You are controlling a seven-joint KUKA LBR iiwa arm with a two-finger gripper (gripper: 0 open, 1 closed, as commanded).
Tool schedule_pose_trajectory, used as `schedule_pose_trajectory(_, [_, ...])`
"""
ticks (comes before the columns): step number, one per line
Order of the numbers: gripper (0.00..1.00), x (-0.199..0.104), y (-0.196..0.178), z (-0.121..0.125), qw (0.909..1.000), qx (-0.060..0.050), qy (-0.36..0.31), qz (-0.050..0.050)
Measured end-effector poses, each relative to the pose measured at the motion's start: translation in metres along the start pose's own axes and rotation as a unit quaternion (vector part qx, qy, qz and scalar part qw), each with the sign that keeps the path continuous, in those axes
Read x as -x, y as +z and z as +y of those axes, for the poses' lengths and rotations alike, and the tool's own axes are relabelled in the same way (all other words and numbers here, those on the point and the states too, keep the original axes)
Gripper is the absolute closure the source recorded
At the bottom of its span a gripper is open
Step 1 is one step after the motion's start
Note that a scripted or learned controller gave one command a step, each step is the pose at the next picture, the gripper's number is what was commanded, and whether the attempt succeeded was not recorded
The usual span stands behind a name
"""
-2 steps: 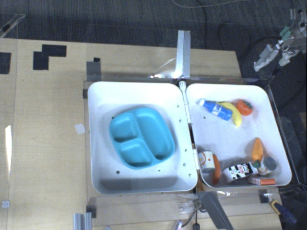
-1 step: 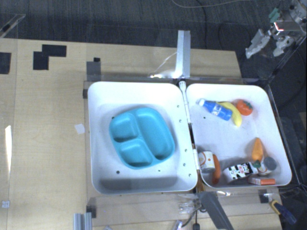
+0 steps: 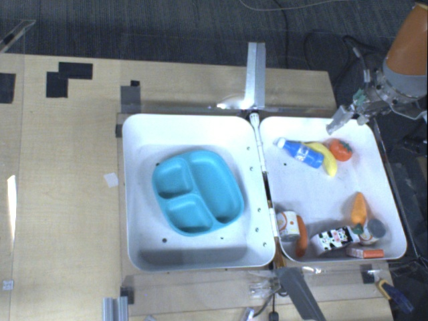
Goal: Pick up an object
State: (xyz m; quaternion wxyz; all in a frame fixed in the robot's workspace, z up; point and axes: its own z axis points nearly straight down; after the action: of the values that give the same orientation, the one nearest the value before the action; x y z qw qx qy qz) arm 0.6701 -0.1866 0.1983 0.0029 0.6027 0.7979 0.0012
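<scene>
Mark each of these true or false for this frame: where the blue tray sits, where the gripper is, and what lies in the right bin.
1. The blue tray lies in the left bin. True.
2. The gripper is above the left bin. False: it is at the right bin's upper edge.
3. A blue bottle lies beside a banana. True.
4. The blue tray holds the bottle. False: the bottle lies in the right bin.

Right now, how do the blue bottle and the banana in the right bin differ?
The bottle is blue with a white cap; the banana is yellow. The bottle is straight, the banana curved. The bottle lies left of the banana. Both rest touching each other near the right bin's far side.
</scene>
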Motion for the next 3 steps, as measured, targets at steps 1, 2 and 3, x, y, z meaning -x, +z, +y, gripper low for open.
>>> schedule_pose_trajectory(1, [0.0,0.015,0.068,0.0,0.9913,0.007,-0.132,-0.006])
schedule_pose_trajectory(2, [0.0,0.006,0.11,-0.013,0.976,-0.004,-0.218,0.0])
schedule_pose_trajectory(3, [1.0,0.004,0.095,-0.007,0.9759,0.004,-0.218,-0.004])
